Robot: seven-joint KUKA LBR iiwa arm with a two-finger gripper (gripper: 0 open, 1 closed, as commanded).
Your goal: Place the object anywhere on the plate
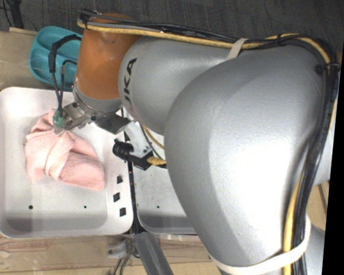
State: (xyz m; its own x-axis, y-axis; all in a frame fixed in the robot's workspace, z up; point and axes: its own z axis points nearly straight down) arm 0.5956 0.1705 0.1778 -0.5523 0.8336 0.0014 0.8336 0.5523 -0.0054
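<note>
Right now your fingers (62,119) sit on the pink towel's (64,154) upper edge; whether they grip it, you cannot tell.

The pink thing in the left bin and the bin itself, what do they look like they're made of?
The pink thing looks like soft terry cloth, probably a towel: matte, fuzzy surface, bunched in loose folds. The left bin looks like moulded hard plastic, though painted metal is possible: smooth white, slightly glossy, rounded corners, small dark holes in the floor. The claw sits at the cloth's upper edge.
</note>
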